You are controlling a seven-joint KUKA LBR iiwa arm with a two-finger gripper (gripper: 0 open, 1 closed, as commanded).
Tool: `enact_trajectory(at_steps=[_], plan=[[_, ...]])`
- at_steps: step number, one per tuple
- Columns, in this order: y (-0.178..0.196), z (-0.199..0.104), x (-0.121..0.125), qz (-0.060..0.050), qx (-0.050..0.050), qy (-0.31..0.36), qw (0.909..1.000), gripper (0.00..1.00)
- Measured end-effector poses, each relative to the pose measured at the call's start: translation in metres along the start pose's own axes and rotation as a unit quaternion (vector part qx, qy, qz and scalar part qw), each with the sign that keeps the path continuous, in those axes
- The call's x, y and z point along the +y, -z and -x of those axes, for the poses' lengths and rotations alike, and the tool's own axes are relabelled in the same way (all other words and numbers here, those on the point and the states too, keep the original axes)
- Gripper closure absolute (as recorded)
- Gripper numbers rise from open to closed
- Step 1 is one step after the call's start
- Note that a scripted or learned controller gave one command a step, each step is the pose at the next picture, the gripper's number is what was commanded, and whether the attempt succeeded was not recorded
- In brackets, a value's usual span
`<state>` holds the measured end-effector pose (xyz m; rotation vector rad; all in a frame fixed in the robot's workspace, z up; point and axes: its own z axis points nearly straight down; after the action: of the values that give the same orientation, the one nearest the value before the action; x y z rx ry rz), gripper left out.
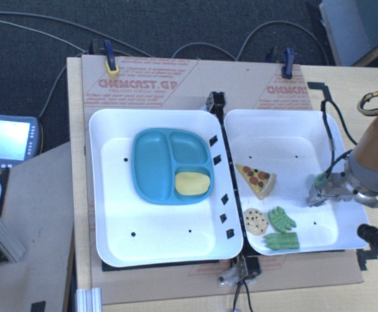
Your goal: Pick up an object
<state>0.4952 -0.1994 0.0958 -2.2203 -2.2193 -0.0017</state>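
Dark blue carpet is seen behind a tan board surface (176,77) on which two shallow white bins are set side by side. Red printing is carried across the board's far edge, where "CHEMCAST GP" can be read twice; the smaller lines beneath it are too fine to make out. Two blue clamps, one with a yellow tip (110,56) and one at the far right (288,62), are fixed to that edge, and grey cables are looped over the carpet beyond. A lit handheld screen (8,137) is seen off the surface at the left.

In the left bin (156,239) a blue divided plate (155,164) is laid, with a yellow piece (192,183) resting in its near right compartment. In the right bin (293,132) a toy pizza slice (256,179) is placed near the dividing wall; nearer the front edge a cookie (256,221) lies just beside two green vegetable pieces, one leafy (281,218) and one elongated (282,240), the pair being close together or touching.

The gripper (319,194) is lowered into the right bin near its right wall, well apart from the pizza slice and the other toys, with bare white floor between. Its jaws are small and blurred, and whether they are wide or narrow cannot be told; nothing is seen held between them. The arm's orange band (375,149) is cut off by the right edge, and a black cable is draped across the bin's far right corner.
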Motion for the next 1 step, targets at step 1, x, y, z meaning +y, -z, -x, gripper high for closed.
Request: enact_trajectory(at_steps=[1], plan=[[0.0454,-0.0008,-0.0061,0.002,-0.002,0.000,1.0000,1.00]])
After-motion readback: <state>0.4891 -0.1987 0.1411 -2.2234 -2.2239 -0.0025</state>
